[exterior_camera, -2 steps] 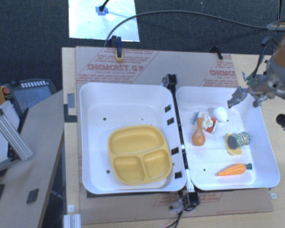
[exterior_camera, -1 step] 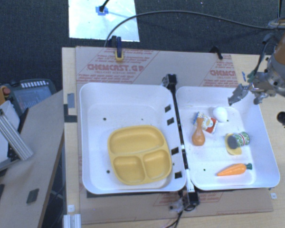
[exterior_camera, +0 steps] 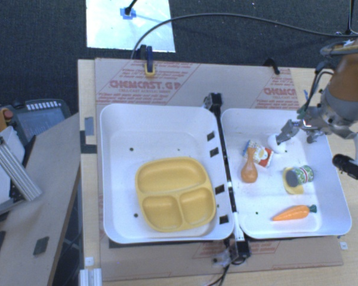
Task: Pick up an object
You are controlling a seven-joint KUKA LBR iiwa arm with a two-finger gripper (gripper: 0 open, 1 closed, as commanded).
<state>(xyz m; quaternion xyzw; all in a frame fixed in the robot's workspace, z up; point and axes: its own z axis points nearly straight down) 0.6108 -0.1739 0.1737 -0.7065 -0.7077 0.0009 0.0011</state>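
- Yellow divided tray (exterior_camera: 175, 193), nearest, sits at 5 o'clock in the left bin (exterior_camera: 122, 130).
- Right bin (exterior_camera: 334, 219): carrot (exterior_camera: 292, 213) at 5 o'clock, can (exterior_camera: 297, 178) centre-right, orange bottle (exterior_camera: 249, 168) left.
- Jaws (exterior_camera: 281, 140) hover at 12 o'clock; spread or pressed, I cannot tell.

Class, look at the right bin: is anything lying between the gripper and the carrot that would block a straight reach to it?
Yes, possibly. The gripper hovers at the right bin's upper part, while the carrot lies near its front edge. The small can lies roughly between them, so a low straight reach might meet it; coming down from above looks clear.
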